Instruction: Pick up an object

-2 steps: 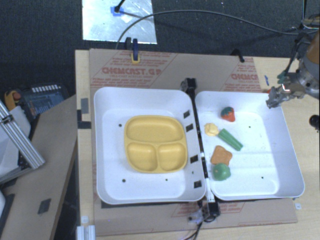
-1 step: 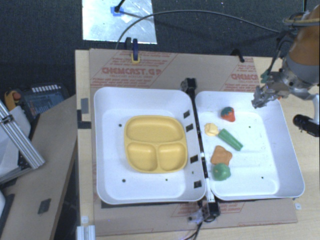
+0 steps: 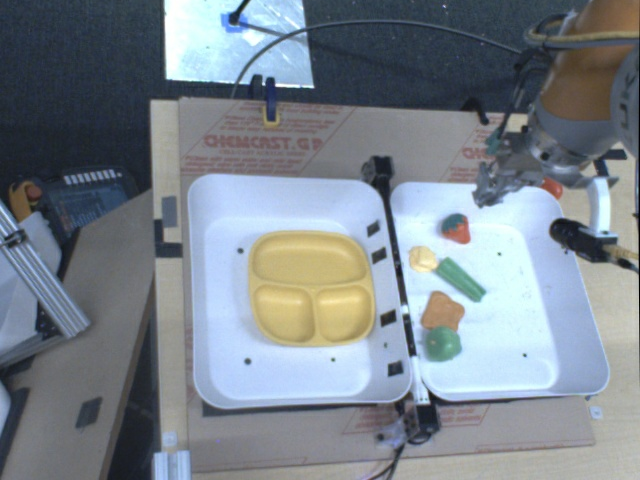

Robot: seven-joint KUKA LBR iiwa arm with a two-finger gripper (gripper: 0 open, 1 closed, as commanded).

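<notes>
Gripper (image 3: 492, 194) hung over the far edge of the right bin (image 3: 530, 348), fingers pointing down w/ nothing between them; whether they were parted or closed couldn't be told at this res. Nearest candidate was the red strawberry toy (image 3: 457, 228), lying just toward the near-left of the gripper, apart from it, compact w/ no real long axis. Further on in the same direction sat a yellow piece (image 3: 424, 259) touching a green cucumber-like toy (image 3: 462, 278), whose long axis ran diagonally from upper left to lower right. Beyond those, an orange cracker-shaped piece (image 3: 442, 311) rested against a green round toy (image 3: 443, 344) near the divider. So all targets lay nearer the cam and leftward of the gripper, w/ the strawberry probably the shortest reach. Left bin (image 3: 215, 268) held a yellow divided tray (image 3: 308, 286). Both bins sat on cardboard (image 3: 300, 138) over the bench; dark floor behind, w/ a silvery sheet (image 3: 240, 28) and cables.
</notes>
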